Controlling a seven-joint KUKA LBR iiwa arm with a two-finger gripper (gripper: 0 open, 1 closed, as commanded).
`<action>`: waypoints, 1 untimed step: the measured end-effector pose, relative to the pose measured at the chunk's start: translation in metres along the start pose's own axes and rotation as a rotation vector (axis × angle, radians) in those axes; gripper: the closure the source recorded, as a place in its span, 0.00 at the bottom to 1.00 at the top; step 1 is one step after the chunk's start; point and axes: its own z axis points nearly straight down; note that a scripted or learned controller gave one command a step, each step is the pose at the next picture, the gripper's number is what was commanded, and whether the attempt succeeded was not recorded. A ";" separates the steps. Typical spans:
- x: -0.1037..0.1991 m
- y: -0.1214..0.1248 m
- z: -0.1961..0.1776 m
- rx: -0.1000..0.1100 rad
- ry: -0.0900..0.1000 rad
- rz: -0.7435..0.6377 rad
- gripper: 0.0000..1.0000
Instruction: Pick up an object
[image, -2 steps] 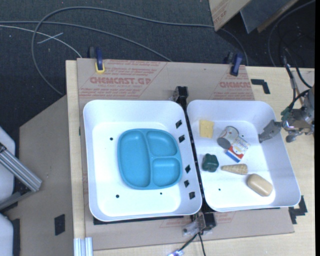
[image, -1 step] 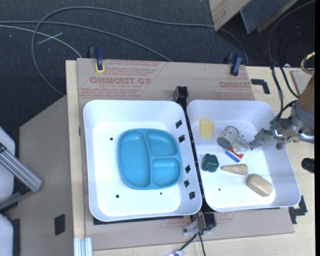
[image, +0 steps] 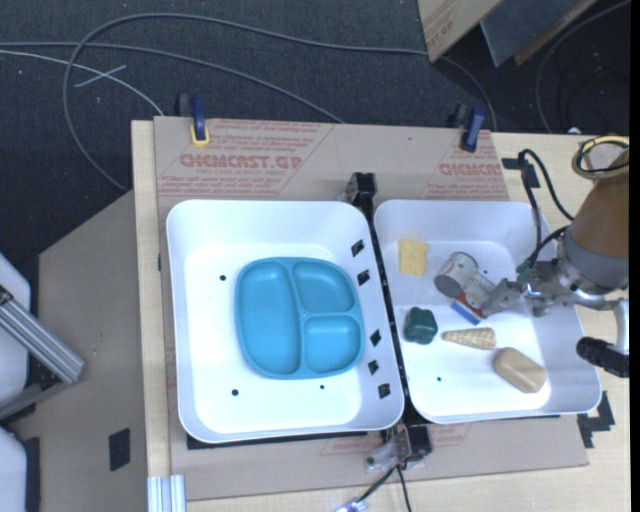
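Nearest: grey can (image: 457, 272), light, rigid, slick; grip across its sides. My end effector (image: 487, 298), at its 4 o'clock: closure unclear.

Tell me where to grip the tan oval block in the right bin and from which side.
Grip the tan oval block across its narrow width at mid-length, coming straight down from above. It lies flat, long axis slanting toward the bin's near right corner, with bare floor along both long sides; the cone sits apart to its upper left.
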 end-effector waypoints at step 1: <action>0.000 0.002 0.012 -0.004 0.000 -0.001 0.00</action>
